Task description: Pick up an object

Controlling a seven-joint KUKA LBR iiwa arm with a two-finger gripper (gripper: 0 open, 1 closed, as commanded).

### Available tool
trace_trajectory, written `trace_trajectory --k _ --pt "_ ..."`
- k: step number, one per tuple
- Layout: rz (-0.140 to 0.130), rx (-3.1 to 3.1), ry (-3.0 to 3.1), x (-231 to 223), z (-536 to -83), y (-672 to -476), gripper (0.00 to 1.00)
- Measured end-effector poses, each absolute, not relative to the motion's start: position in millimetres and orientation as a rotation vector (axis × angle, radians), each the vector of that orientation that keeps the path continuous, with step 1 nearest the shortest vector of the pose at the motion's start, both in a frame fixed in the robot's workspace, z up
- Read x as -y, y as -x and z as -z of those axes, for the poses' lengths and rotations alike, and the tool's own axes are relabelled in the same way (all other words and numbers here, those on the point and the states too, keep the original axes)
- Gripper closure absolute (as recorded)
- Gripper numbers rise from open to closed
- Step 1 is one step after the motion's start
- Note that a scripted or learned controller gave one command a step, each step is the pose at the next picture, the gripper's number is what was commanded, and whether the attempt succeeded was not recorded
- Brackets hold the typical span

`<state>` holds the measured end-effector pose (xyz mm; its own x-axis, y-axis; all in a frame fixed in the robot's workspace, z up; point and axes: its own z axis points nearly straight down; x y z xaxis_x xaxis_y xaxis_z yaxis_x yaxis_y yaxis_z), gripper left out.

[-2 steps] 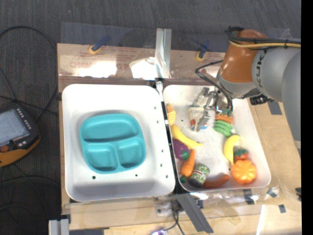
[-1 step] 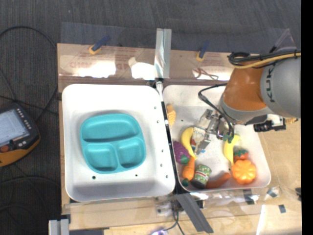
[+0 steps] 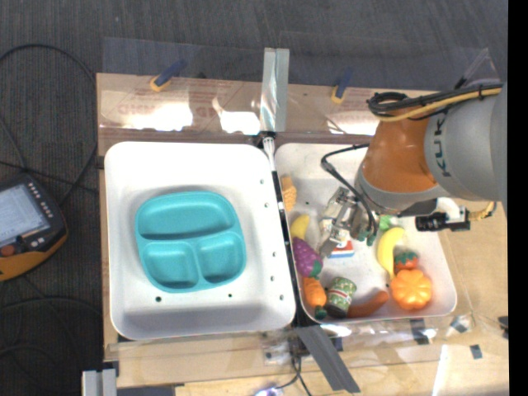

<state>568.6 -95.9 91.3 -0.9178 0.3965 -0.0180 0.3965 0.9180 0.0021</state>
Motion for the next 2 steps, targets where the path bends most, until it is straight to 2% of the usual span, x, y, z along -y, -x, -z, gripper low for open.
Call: trace_trajectory --k 1,2 --pt "-0.009 -2.980 -0.933 110.0 -91.3 -529.7 0.00" --pt "-0.005 -2.852 -1.257 99.4 -91.7 -503.2 0.00"
